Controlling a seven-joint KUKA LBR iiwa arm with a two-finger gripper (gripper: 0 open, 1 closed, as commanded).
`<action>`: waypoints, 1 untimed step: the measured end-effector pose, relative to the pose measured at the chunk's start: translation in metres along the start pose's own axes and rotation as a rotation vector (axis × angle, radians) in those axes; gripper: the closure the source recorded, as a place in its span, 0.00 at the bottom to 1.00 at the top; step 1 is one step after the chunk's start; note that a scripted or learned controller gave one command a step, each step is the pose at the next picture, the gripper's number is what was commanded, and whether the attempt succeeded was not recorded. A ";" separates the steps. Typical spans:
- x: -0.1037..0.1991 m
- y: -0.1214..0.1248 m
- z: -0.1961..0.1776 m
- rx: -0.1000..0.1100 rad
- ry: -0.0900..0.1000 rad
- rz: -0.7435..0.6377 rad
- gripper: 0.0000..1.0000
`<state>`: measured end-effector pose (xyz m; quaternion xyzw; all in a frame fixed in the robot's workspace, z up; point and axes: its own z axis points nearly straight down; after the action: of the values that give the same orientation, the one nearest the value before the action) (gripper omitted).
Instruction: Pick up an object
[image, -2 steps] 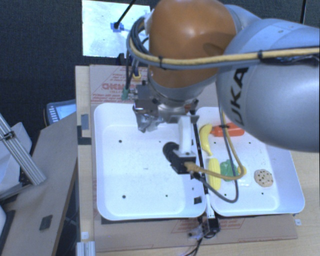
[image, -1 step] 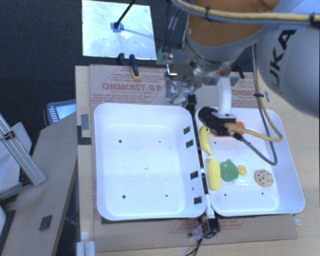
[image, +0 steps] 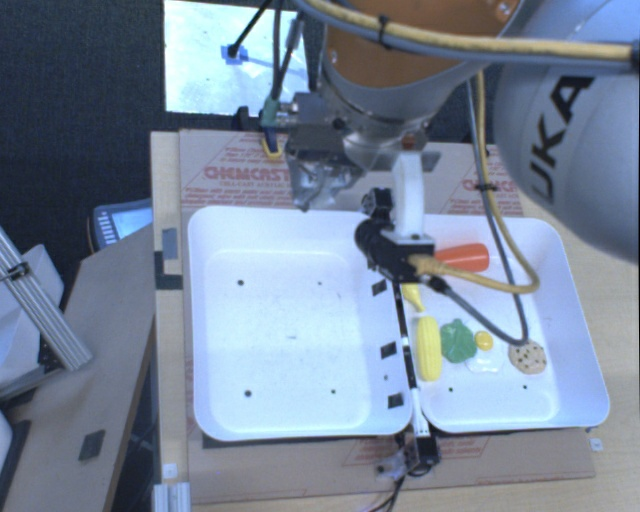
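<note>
The right bin (image: 560, 400) holds several toy foods. An orange carrot (image: 464, 257) lies near its back. A yellow corn cob (image: 428, 346) lies along the divider, with a green leafy piece (image: 459, 341) beside it. To their right are a small fried egg (image: 484, 345) and a brown cookie (image: 527, 357). My gripper (image: 316, 190) hangs over the back rim of the left bin (image: 230, 400), well to the left of all these objects and apart from them. Nothing shows in its grasp.
The grey and orange arm body fills the upper right and overhangs the back of the right bin. A black cable mount (image: 385, 245) with a yellow cable (image: 500, 285) sits over the divider. A cardboard sheet (image: 230, 170) lies under the bins.
</note>
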<state>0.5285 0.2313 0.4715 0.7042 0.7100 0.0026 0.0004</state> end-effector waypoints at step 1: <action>0.003 -0.027 0.026 0.006 -0.003 0.003 1.00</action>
<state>0.5017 0.2346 0.4451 0.7054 0.7088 -0.0003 -0.0006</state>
